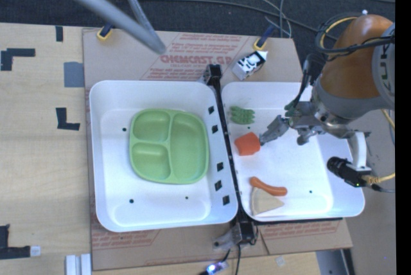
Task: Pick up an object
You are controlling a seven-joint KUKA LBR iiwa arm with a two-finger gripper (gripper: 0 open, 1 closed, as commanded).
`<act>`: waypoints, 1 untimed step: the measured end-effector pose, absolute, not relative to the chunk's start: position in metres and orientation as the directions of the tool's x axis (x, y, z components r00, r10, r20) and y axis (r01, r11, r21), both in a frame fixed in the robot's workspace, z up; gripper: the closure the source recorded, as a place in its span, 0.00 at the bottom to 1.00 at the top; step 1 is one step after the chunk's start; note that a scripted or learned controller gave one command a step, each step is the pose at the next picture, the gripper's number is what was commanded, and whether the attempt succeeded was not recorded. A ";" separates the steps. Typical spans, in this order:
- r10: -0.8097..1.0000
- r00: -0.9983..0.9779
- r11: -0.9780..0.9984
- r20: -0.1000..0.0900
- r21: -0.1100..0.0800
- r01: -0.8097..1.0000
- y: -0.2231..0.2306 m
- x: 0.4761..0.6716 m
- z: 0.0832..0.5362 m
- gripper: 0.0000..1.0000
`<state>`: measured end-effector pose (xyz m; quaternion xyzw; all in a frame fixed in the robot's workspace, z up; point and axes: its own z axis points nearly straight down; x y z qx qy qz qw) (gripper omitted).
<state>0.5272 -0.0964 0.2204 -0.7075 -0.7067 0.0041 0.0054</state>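
Camera view:
Gripper (268, 133): seen low in right bin (334, 200), tip just beside orange-red block (247, 144); opening can't be told, prob. nothing held.
Right bin, other items: green piece (241, 115), sausage (268, 187), pale wedge (265, 203).
Left bin (109, 203): green divided plate (169, 145) laid inside.

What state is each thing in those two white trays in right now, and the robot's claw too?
green divided plate: flat in the left bin, compartments bare
green leafy piece: lying loose in the right bin
orange-red block: lying loose, gripper tip beside it
sausage: lying flat
pale wedge: lying flat
gripper: low over the right bin
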 end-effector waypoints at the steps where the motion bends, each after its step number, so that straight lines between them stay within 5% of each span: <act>1: 1.000 -0.002 0.002 0.001 -0.002 1.000 -0.096 0.530 0.226 0.00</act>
